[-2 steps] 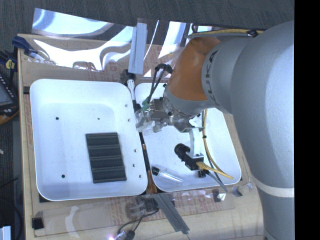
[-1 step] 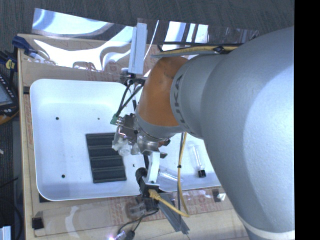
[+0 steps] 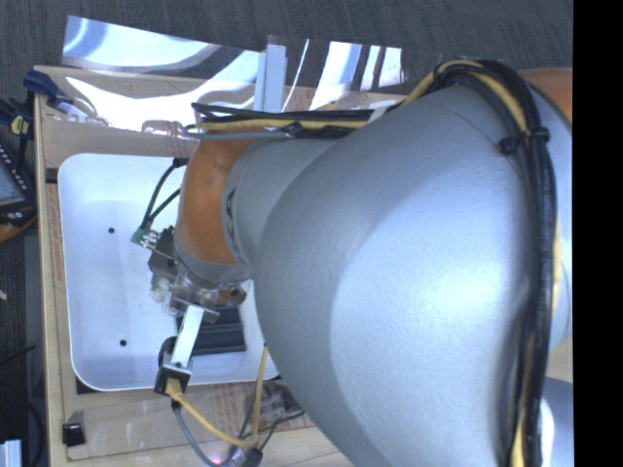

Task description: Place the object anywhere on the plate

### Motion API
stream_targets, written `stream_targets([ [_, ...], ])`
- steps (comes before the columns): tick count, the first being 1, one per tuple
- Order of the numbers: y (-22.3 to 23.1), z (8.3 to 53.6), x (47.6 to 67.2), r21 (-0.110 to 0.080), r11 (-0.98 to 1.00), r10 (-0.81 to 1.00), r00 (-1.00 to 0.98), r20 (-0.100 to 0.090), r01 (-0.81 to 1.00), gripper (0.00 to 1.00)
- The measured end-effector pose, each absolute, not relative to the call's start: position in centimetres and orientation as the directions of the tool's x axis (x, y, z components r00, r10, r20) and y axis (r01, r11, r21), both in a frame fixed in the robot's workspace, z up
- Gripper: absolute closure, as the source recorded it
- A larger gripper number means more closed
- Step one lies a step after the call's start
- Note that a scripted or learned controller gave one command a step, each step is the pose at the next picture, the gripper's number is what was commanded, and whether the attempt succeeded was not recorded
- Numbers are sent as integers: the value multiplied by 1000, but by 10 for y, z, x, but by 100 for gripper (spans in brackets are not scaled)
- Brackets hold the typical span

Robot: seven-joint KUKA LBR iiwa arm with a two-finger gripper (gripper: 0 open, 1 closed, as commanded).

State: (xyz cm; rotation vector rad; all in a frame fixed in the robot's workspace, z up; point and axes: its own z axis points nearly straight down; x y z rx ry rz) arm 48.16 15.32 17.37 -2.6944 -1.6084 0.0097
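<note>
Plain grey on the arm [image 3: 409,280], with an orange band [image 3: 209,202]. Clean white in the bin [image 3: 97,261], with a few small dark dots. Pale wood brown on the bench [image 3: 117,421]; dark grey on the floor [image 3: 292,8].

1 white bin [image 3: 97,261] and 1 grey arm [image 3: 409,261] are in sight.

Bright, even light. The white bin [image 3: 92,261] nearly washes out; hard glare streaks the shiny panel [image 3: 146,49] behind it. The grey arm [image 3: 409,280], close to the lens, looks soft and slightly blurred.
</note>
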Motion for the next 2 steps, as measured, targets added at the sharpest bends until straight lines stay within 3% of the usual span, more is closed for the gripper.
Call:
stream_targets([
  [1,88,218,476,-4,-618,786,618,-2,786,100],
  [2,90,190,527,-6,-635,773,635,-4,773,100],
])
